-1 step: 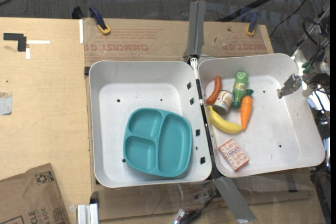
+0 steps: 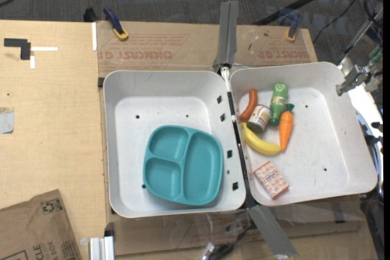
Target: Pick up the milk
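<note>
From the camera view, my end effector (image 2: 350, 84) hangs over the far right rim of the right bin (image 2: 341, 161). I cannot tell how far open it is, and I see nothing in it. The milk (image 2: 270, 179), a small pinkish carton, lies flat, well apart from my end effector, down toward the bin's near wall. It lies alone, I judge, so I have room around it. The banana (image 2: 261, 142), carrot (image 2: 286, 128) and can (image 2: 259, 118) cluster between us, beside the dividing wall.
</note>
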Controlling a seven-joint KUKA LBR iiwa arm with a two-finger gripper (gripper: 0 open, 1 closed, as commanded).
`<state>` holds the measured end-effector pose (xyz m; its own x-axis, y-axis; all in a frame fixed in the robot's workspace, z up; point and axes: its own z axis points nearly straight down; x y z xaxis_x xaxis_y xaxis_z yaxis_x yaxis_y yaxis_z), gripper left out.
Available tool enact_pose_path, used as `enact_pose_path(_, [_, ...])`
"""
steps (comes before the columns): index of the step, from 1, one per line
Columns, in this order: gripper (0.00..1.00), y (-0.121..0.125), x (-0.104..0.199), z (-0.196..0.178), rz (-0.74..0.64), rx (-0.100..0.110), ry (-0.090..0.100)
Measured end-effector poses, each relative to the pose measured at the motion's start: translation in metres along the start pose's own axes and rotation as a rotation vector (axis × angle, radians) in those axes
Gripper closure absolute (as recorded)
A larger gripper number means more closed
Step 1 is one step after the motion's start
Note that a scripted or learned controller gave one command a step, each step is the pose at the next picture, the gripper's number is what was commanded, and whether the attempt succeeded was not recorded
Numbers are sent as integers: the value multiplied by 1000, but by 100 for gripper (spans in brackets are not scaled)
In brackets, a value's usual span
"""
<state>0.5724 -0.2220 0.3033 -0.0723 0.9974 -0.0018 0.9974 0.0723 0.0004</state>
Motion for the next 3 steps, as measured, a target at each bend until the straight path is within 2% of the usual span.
enact_pose_path(1, [0,-3,77,-14,135,3,1])
enact_pose_path(2, [0,26,163,98,-138,3,2])
enact_pose_path(3, [0,6,115,123,31,4,2])
